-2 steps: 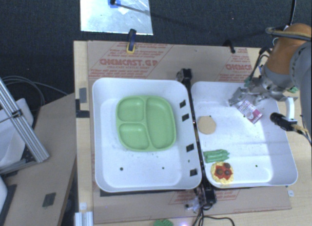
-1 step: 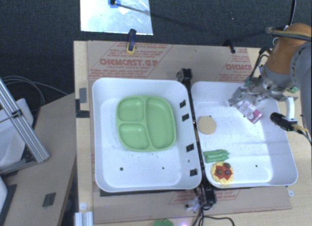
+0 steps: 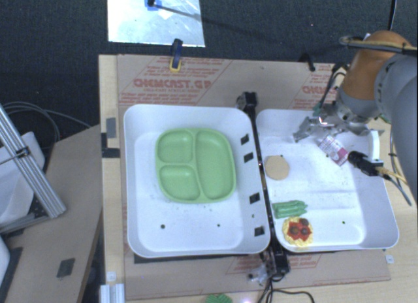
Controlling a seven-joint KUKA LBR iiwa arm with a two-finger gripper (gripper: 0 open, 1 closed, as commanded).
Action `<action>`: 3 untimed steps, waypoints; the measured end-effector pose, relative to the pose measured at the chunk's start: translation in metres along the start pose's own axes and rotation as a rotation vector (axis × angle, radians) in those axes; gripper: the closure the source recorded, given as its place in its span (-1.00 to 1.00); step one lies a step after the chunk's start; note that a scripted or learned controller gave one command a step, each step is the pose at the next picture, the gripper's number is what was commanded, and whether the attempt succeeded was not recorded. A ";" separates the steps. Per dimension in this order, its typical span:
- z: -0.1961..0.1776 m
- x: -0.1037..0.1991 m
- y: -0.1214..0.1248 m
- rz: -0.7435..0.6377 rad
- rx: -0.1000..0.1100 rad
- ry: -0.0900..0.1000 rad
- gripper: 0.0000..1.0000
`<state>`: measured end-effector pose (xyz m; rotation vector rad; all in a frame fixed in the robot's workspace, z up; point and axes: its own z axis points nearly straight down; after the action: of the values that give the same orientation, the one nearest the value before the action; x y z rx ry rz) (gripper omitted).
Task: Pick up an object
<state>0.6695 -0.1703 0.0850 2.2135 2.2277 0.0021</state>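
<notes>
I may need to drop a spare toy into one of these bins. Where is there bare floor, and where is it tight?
Left bin: bare strips surround the green divided plate, widest along the near edge. Right bin: bare floor between the tan disc and the right wall. Crowded: the far corner under the hand, and the near-left corner with the green bean pod and pizza slice.
</notes>
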 end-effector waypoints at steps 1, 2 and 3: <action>-0.001 -0.037 0.000 0.005 0.000 0.000 -1.00; 0.000 0.070 0.001 -0.006 -0.001 0.003 -1.00; 0.000 0.063 0.000 0.003 -0.001 0.000 -1.00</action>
<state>0.6693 -0.1072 0.0852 2.2165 2.2231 0.0034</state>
